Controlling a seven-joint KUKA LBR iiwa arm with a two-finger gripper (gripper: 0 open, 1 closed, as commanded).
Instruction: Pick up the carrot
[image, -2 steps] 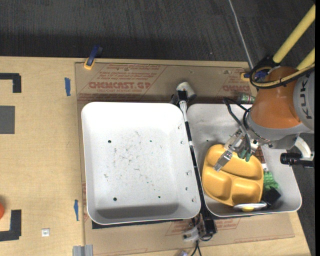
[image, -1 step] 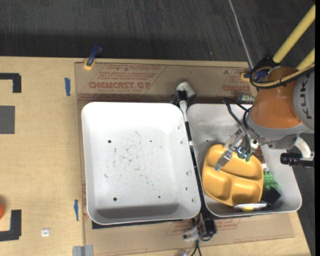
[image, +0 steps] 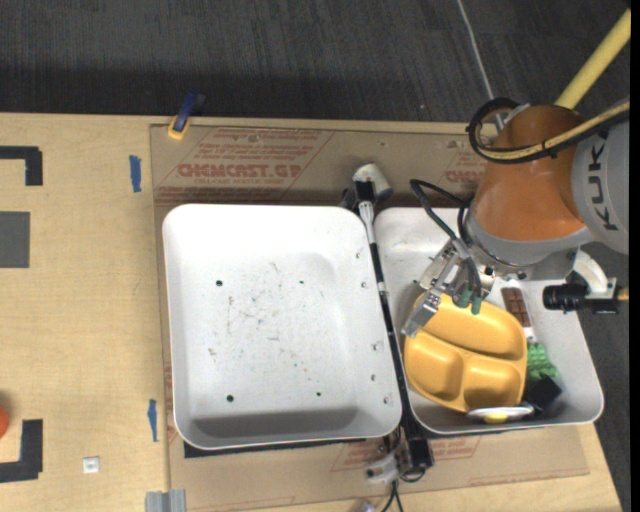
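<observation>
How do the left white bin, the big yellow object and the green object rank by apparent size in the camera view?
1. left white bin
2. yellow object
3. green object, partly hidden, so its true size is unsure.

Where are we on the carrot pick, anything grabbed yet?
Done: the arm has reached the right bin. In hand: the gripper sits at the top edge of a big yellow object; nothing is visible between its fingers. Left: I can't make out a carrot, so locating, grasping and lifting it all remain.
</observation>
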